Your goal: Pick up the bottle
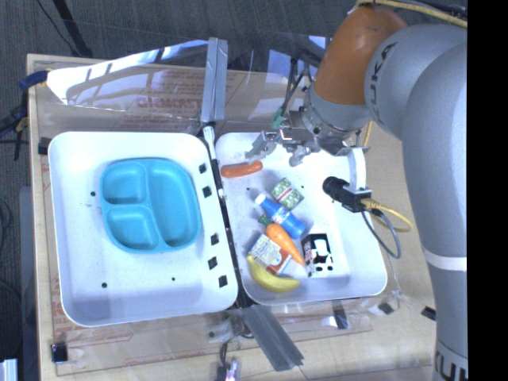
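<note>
my gripper [279, 147] hangs spread wide and empty over the right bin's [367, 280] far edge. the blue bottle [281, 214] lies untouched mid-bin, touching the carrot [283, 242]. nothing grasped yet; descent, grip and lift all remain.

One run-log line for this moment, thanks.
gripper: open, above right bin's far end | blue plastic bottle: lying in bin, ungrasped | nearest: orange sausage
</note>
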Robot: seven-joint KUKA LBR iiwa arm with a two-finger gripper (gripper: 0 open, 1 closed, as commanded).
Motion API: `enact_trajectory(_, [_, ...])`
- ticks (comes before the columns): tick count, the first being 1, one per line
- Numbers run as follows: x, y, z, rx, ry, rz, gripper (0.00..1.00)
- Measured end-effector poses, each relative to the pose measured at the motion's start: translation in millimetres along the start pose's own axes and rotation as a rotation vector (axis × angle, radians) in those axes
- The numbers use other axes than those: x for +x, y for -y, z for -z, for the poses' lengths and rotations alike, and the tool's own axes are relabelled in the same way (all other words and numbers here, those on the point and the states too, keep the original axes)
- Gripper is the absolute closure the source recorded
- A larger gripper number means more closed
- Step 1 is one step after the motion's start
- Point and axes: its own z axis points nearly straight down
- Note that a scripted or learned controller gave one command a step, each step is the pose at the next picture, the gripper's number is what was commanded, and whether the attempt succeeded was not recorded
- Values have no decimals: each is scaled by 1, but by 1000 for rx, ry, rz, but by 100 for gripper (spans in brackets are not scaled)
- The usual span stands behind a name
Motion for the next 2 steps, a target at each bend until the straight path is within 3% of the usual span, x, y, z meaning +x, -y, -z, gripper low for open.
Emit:
enact_trajectory(1, [-83,19,-56,-1,1,35,0])
enact_trajectory(2, [-53,34,-110,-30,13,170,0])
